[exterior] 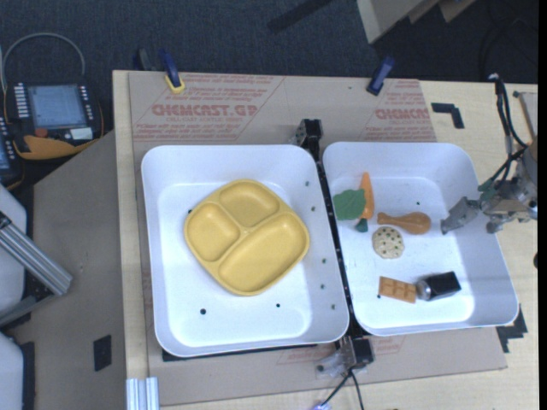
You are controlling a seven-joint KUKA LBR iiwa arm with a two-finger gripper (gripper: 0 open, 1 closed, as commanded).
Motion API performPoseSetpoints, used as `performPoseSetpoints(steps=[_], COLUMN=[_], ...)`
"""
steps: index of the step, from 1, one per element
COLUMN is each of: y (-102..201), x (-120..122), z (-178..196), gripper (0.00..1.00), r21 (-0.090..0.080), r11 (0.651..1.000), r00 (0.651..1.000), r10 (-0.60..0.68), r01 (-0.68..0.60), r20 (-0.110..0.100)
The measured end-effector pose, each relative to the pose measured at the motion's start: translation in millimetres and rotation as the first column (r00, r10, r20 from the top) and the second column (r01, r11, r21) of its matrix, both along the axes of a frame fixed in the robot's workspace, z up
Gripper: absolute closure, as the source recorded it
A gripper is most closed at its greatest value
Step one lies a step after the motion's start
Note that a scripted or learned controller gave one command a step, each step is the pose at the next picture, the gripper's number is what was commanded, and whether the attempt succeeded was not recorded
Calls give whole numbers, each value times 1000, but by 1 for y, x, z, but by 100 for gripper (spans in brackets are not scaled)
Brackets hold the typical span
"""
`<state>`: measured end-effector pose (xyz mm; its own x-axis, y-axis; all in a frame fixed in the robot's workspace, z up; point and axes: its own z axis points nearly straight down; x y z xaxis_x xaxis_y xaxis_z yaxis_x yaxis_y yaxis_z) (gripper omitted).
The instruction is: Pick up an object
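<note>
The right bin holds several toy foods. An orange carrot with a green leafy top lies at its upper left. A brown drumstick lies in the middle, with a round speckled cookie just below it. Nearer the front lie a tan cracker and a small black block side by side. My gripper reaches in at the bin's right side, level with the drumstick and to its right, apart from every object. Nothing shows in its grasp.
The left bin bears a yellow divided plate in its middle. A black clamp sits between the bins at the back. Cables hang at the right edge. A pendant screen lies off the bench at left.
</note>
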<state>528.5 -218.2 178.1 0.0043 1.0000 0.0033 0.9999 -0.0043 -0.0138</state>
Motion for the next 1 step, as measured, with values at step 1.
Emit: performPoseSetpoints(steps=[1], y=[0], x=[4], z=[8], gripper=[0], r21=[-4], r11=[1000], r00=[1000], r10=[4], r01=[-4], r20=[14])
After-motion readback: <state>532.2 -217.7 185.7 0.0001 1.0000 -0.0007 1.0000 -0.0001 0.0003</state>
